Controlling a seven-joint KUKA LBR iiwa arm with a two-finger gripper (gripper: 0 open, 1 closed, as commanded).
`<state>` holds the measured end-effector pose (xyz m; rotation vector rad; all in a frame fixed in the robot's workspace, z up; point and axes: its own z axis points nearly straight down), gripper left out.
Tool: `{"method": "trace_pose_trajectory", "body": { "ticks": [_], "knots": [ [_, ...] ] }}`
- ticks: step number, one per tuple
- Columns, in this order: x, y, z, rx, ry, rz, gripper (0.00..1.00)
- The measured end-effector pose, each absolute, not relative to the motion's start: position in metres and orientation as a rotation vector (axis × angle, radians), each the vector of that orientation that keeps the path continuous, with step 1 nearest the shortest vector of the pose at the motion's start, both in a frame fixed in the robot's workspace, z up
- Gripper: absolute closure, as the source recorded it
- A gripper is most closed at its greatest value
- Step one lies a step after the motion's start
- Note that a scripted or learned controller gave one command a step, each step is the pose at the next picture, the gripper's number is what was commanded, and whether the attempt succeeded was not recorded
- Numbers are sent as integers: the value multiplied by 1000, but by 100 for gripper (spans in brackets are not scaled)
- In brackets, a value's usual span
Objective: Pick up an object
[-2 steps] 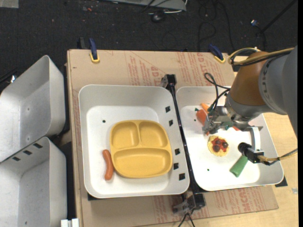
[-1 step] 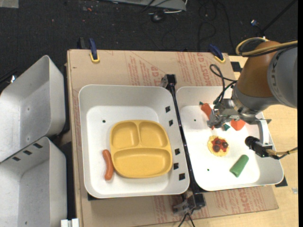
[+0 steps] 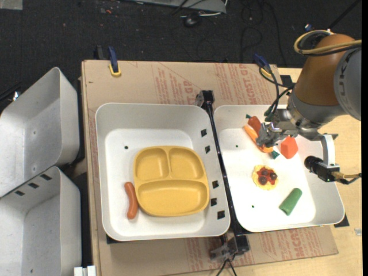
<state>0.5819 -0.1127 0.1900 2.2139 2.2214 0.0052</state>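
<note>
Camera view has my gripper low over the right bin's far edge, at the carrot, probably so as to grasp it; whether it grips, I cannot tell. Beside it lies a red block; toward the near edge, a green piece.

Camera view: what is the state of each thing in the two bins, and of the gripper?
Yellow divided plastic plate: flat in left bin.
Orange-red toy sausage: lying beside the plate's left edge.
Orange toy carrot: lying in right bin, at the gripper.
Red-orange block: right bin.
Small toy pizza: flat.
Green cylinder: lying slantwise.
Gripper: low over the carrot.
</note>
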Motion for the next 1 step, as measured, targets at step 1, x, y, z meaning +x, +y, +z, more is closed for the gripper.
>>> {"method": "trace_pose_trajectory", "body": {
  "ticks": [1],
  "knots": [
    [588, -121, 238, 2214, 2220, 5, 100]
  ]
}}
